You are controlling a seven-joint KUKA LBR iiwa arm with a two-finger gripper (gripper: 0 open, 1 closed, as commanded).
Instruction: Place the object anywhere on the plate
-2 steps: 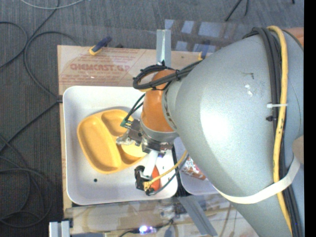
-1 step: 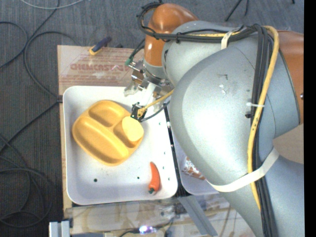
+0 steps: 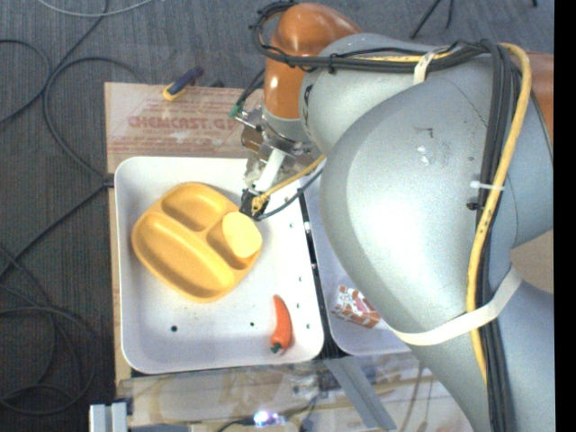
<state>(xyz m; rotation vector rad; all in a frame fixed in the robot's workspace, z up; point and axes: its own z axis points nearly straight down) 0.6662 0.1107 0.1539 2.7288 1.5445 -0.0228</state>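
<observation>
Carrot (image 3: 282,325) lies in left bin (image 3: 144,331), near right corner, well apart from gripper (image 3: 254,202), nearer camera. Long axis runs near-to-far, thick end near. Gripper hovers at far right edge of yellow plate (image 3: 193,241); open or closed: cannot tell.

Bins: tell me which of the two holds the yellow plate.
The left bin holds the yellow plate, along with an orange carrot. The right bin lies mostly under the arm, and the tool hangs by the plate's edge.
</observation>
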